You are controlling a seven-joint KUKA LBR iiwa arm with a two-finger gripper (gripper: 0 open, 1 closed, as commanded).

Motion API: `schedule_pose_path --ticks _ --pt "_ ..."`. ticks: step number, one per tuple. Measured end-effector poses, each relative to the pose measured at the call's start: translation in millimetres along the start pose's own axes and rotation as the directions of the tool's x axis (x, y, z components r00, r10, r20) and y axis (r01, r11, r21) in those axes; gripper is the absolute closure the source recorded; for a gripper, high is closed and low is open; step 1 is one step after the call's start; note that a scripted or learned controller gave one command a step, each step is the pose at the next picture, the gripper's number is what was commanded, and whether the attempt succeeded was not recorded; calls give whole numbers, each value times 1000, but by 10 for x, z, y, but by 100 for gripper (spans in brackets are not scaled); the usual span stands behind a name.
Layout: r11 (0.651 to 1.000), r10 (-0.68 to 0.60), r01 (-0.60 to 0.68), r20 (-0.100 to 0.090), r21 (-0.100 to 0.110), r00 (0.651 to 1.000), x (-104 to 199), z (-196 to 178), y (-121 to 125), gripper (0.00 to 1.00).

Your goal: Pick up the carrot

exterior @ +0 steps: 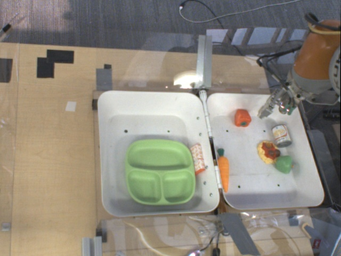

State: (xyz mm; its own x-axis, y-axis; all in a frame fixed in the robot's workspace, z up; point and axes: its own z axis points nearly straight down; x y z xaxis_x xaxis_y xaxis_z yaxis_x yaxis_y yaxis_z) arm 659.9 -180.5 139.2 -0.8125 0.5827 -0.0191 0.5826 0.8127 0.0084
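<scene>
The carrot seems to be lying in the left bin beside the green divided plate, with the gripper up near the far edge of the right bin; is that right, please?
Not quite. The camera view shows the carrot lying in the right bin, against its left wall, not in the left bin. The green divided plate is in the left bin, and the gripper is indeed up near the far edge of the right bin.

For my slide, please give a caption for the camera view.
Gripper hangs over the right bin's back edge, far from the carrot lying along its left wall.
</scene>
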Motion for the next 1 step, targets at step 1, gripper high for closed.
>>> schedule_pose_path --ticks 1 --pt "1000 -12 12 -8 4 1000 -119 506 -105 100"
